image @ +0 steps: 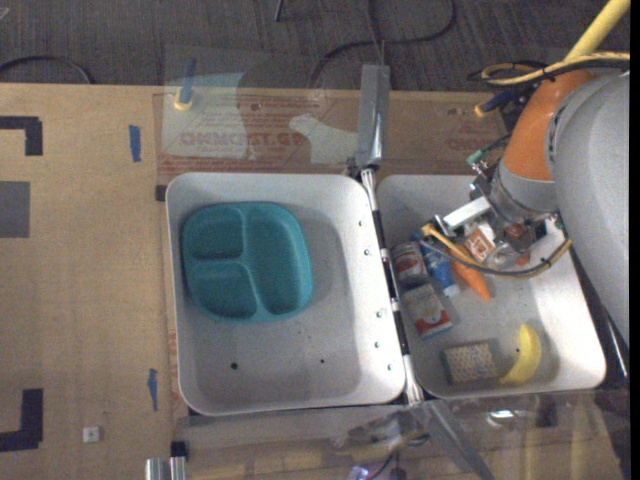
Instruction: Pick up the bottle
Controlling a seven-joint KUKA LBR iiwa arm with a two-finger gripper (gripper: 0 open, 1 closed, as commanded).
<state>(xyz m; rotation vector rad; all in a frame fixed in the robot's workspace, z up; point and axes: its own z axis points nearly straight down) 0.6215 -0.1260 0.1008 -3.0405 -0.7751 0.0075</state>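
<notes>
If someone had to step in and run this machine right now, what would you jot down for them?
Pincer: low in the right bin, over the cluttered items; grip state unclear.
Bottle: blue and white, lying near the bin's left side, beside a can and an orange carrot.
Elsewhere: banana, sponge; teal divided plate in the left bin.
Done: no lift visible.
Left: grasp and raise the bottle.

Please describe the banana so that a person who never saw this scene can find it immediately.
Start at the right white bin, the one where the arm reaches in. Go to its lower right corner, where the banana lies beside a tan sponge. It is the only plain yellow, curved thing in that bin; the can, the red and white packet and the orange carrot lie further up.
</notes>
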